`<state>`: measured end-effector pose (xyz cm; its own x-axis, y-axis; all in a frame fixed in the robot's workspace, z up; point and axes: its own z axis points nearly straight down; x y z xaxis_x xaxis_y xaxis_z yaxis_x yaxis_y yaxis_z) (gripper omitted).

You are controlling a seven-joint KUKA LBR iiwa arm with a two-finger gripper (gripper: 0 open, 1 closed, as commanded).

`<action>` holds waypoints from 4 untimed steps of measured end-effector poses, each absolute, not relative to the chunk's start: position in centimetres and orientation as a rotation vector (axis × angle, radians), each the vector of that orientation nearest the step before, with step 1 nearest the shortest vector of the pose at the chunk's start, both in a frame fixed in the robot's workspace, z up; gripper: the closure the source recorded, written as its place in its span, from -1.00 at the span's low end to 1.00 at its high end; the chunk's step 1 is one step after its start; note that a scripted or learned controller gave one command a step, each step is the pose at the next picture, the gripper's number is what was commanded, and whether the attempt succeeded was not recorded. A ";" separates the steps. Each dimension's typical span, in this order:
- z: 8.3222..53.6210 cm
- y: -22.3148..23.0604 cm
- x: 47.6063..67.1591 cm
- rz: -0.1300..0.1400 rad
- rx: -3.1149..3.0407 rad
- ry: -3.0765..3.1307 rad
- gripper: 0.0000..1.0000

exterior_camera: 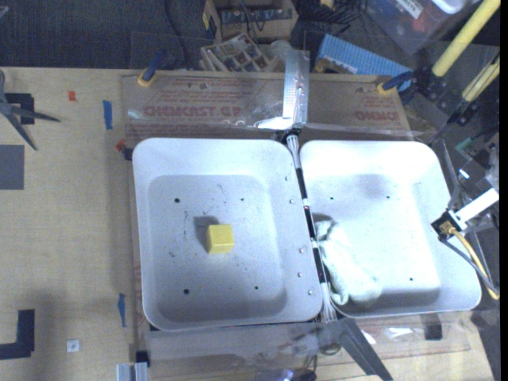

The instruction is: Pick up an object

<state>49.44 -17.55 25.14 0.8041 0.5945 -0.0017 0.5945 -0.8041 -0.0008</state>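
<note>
A small yellow cube (221,238) sits on the floor of the left bin (159,173), a little left of the bin's middle. A crumpled white soft object (346,265) lies in the right bin (413,173), against its left wall and near the front edge.
A metal strip (295,94) runs back from the seam between the bins. A white bracket with yellow cables (467,217) overhangs the right bin's right rim. Clutter and a yellow bar (468,26) stand behind the bench. Blue tape marks (107,114) dot the wooden top on the left.
</note>
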 end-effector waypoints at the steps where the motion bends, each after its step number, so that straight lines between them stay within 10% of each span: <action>1: 27.1 -18.7 48.1 0.002 -3.051 -0.751 1.00; 3: 30.8 -22.4 51.5 0.003 -3.095 -0.543 1.00; 4: 31.8 -22.4 48.0 0.007 -3.123 -0.317 1.00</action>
